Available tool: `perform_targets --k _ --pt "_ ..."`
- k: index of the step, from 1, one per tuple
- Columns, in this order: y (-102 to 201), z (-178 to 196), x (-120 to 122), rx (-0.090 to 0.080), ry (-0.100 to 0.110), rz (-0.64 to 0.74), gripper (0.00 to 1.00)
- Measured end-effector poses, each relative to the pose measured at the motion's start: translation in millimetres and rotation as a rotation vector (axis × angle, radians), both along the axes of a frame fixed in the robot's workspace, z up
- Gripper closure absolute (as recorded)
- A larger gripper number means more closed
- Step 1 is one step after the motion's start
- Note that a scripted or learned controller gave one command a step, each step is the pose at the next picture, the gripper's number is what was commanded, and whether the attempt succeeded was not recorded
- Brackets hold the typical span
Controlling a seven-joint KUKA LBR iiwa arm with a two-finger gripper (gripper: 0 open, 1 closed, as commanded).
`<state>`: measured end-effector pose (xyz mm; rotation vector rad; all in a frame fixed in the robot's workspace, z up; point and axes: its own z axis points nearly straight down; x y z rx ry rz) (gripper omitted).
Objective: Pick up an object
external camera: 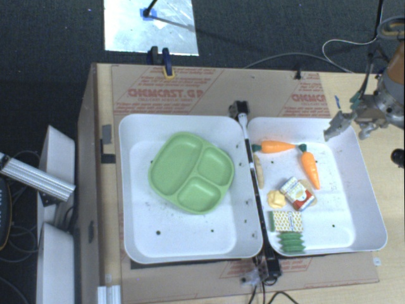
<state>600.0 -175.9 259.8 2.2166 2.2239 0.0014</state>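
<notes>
While gripper hangs over right bin's far corner, maybe empty, finger gap too blurry to tell. Nearest carrot lies below-left, near gripper, long axis pointing toward gripper.

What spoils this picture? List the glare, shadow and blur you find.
Camera view: glare on the foil sheet above the bench; soft, even light on both bins, faint shadows under the green plate; the gripper at the right edge is slightly blurred; print on the small packets is too soft to read.
</notes>
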Motion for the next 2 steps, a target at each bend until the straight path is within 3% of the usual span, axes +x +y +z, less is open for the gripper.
perform_targets --k 1,2 --pt "-19.9 -120.9 33.8 0.001 0.005 -0.001 0.00" --pt "-7.4 -172.3 70.8 -0.003 -0.007 0.001 0.00"
